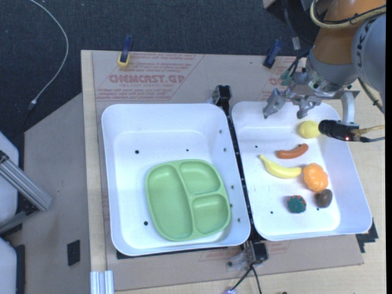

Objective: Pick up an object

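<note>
Nothing sits between my gripper's spread fingers. It hangs over the right bin's back edge; the lemon lies just toward the front.

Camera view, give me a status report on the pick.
End effector open, holding nothing, above the right bin's far end. Lemon nearest; sausage, banana beyond. Nothing in the way.
</note>
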Robot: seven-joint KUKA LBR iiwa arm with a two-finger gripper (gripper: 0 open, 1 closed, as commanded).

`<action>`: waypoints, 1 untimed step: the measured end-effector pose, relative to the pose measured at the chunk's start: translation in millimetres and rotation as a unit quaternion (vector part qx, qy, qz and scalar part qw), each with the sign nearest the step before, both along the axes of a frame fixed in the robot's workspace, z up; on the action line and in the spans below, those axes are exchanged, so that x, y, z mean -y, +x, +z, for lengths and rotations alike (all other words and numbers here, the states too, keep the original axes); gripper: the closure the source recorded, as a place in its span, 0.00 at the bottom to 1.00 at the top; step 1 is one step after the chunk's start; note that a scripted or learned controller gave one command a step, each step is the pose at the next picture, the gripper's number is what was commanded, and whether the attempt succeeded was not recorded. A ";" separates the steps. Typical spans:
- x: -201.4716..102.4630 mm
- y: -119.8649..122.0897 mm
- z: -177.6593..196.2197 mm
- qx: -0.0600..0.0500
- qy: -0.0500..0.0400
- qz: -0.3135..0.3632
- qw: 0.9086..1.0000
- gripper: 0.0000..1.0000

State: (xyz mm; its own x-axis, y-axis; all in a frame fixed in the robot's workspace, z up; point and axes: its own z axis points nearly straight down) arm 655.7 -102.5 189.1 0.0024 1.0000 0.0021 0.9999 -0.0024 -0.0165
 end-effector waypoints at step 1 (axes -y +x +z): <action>-0.3 3.3 9.4 0.008 -0.001 0.001 1.000 0.00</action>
